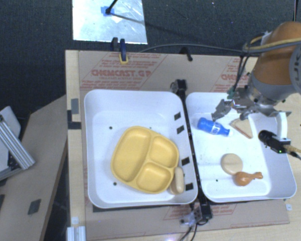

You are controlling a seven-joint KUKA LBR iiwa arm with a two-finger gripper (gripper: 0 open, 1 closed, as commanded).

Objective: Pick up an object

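Your gripper (234,109) is hovering over the right bin (278,190), fingers spread and grasping nothing. The blue bottle (212,126) is lying flat just below-left of it, long axis slanting from upper left to lower right, its pale end pointing lower right.

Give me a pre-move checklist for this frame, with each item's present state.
1. Claw above the right bin: ok.
2. A target close by: ok, the blue bottle lies just below-left of the claw.
3. Anything held already: cannot tell.
4. Bottle free of neighbours: ok, apart from the tan wedge.
5. Round tan piece and orange drumstick away from the claw: ok.
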